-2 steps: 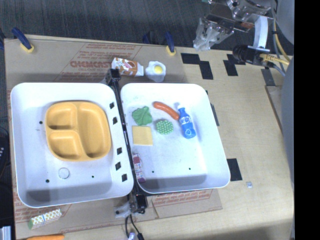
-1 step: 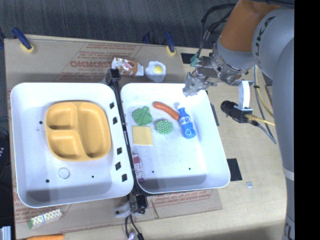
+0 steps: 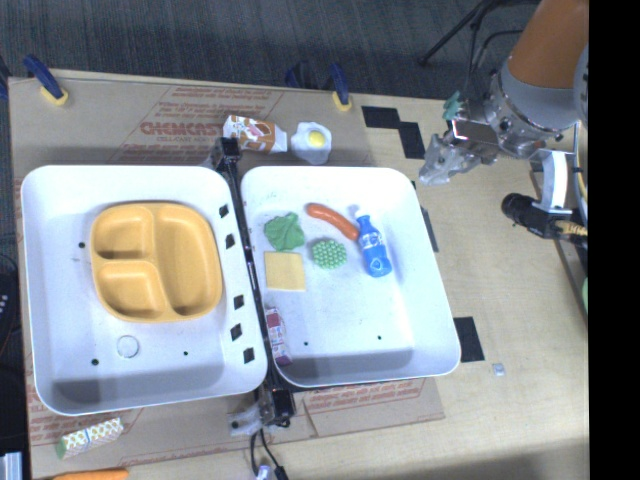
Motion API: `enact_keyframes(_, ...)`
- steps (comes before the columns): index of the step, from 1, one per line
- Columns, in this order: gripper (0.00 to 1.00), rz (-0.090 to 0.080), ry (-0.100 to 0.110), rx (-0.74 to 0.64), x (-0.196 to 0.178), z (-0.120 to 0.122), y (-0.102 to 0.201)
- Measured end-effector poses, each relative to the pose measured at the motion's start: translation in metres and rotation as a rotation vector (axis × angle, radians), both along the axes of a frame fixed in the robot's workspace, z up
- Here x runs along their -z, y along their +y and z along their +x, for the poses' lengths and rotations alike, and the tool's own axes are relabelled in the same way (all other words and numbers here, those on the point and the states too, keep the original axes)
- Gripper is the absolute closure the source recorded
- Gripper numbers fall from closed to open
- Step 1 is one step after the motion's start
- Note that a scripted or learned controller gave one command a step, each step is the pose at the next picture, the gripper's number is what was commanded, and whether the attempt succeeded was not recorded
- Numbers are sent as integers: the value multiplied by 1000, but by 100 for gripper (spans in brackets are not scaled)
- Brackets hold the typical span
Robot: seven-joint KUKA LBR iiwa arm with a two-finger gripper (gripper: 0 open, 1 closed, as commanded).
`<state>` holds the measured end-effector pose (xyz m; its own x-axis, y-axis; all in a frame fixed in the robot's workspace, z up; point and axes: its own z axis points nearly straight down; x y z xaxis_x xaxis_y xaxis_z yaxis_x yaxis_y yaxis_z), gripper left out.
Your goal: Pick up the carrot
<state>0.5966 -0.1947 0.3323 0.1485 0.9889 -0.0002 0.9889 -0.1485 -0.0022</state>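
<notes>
Carrot (image 3: 331, 220) lies down-left of the tool (image 3: 440, 164), likely light, stiff, slick plastic; best taken across its mid. Tool's state: can't tell, nothing held.

Light even and bright from overhead; the white bins (image 3: 330, 358) glare slightly, with soft grey shadows pooled along their near inner walls. Picture is low-resolution and grainy. The claw (image 3: 440, 163) reads blurred.
</notes>
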Motion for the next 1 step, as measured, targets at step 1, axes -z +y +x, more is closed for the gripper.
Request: enact_keyframes(1, 100, -1, -2, -156, -46, -26, -12)
